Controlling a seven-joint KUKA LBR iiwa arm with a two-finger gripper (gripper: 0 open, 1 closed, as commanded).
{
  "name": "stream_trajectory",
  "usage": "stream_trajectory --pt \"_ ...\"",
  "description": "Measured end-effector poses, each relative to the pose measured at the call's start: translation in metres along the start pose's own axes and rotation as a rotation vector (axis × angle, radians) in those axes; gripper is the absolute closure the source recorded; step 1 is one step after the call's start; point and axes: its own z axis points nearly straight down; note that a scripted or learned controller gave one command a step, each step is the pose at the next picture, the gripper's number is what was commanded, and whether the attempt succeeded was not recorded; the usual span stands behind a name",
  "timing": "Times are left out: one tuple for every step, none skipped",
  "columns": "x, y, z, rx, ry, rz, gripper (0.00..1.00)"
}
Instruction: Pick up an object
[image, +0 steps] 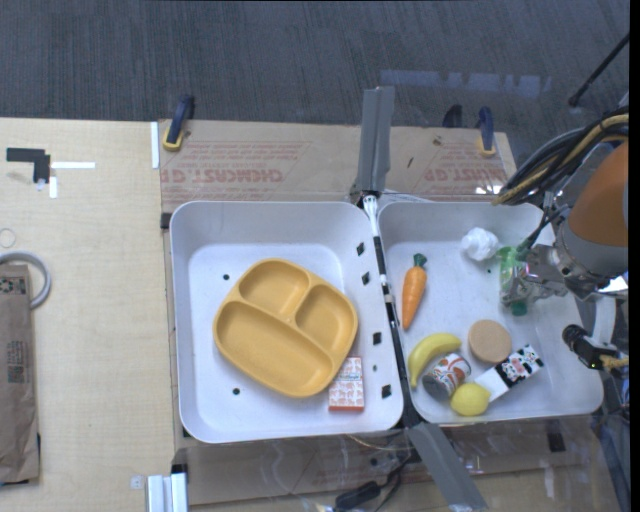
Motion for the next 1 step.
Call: stream_trajectory --pt "0.0661 0.0113 -0.0984 0.0 0.0 -0.011 1.0"
